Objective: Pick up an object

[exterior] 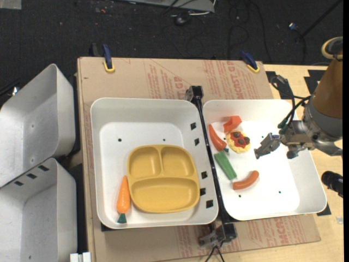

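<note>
**A:** Logging the approach phase. Gripper (pixel 266 146) sits at centre right of the frame, over the right bin (pixel 305 198), with nothing between its fingers. How far apart they stand I cannot tell; the dark fingers blur together at this angle.

**B:** Candidates?

**A:** All toward the left side of that bin. A pizza-slice toy (pixel 239 141) lies just left of the gripper, nearest to it. Above it, touching or nearly so, an orange-red block (pixel 232 123). A red chili-like piece (pixel 216 138) rests against the bin's left wall, a green stick (pixel 224 165) lies below it, and a sausage (pixel 245 180) lies lower centre, apart from the rest.

**B:** Left bin?

**A:** Yellow divided tray (pixel 163 178) with a carrot (pixel 124 196) beside its left edge. Well apart from the gripper; I judge it is not the target.

**B:** Advice for the step?

**A:** The pizza slice is closest, but it is flat and crowded by the block, so the fingers may strike a neighbour or slide off. The sausage looks the cleaner pick: isolated, rounded, bare bin floor all round. Align the fingers across its short axis, descend straight over its middle, close only once they straddle it.

**B:** Risks?

**A:** Glancing contact could roll it away. The chili piece and green stick near the wall leave little finger room.
</note>
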### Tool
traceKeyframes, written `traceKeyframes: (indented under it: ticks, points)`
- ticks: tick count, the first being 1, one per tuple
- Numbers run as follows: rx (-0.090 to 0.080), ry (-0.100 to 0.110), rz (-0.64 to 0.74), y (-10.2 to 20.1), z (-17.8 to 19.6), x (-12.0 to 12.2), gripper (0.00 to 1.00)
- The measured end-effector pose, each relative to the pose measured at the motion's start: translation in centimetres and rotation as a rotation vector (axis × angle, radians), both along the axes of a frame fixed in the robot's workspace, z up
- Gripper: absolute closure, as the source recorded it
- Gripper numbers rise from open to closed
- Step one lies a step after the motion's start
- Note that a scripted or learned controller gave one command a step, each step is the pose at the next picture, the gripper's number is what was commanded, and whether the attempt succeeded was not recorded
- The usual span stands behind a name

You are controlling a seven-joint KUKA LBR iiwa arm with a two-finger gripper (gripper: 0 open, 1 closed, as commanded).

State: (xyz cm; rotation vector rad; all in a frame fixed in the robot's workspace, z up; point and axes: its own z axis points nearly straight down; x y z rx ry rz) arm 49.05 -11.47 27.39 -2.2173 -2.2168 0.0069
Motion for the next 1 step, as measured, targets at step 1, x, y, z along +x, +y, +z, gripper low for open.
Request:
traceKeyframes:
  ticks: [1]
  points:
    - [-0.001, -0.007, 0.002, 0.00, 0.33, 0.13, 0.00]
